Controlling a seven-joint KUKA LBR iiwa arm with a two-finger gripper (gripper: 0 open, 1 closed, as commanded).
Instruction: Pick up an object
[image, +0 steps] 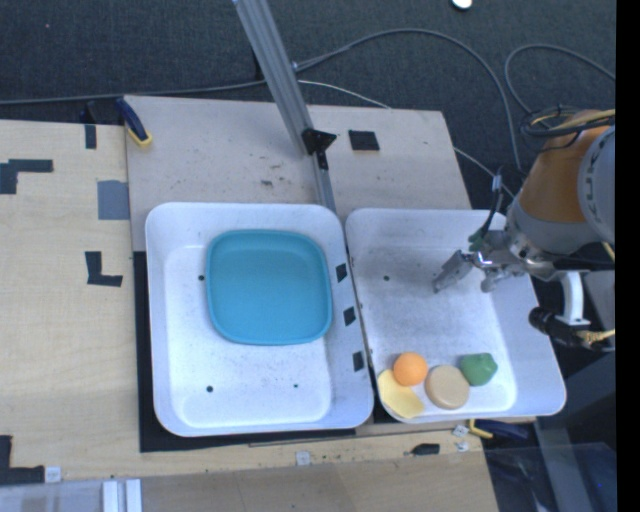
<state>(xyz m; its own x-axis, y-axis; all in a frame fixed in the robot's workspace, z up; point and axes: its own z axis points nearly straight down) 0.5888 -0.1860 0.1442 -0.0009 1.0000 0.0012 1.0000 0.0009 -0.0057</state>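
My gripper hangs over the right side of the right bin, its two grey fingers spread apart and open with nothing between them. At that bin's front edge lie an orange ball, a tan round piece, a green object and a yellow piece, huddled together and touching. The gripper is well behind this cluster, apart from it.
The left bin bears a blue square plate. A metal strut slants down from the back to the seam between the bins. Cables lie on the dark floor behind the bench.
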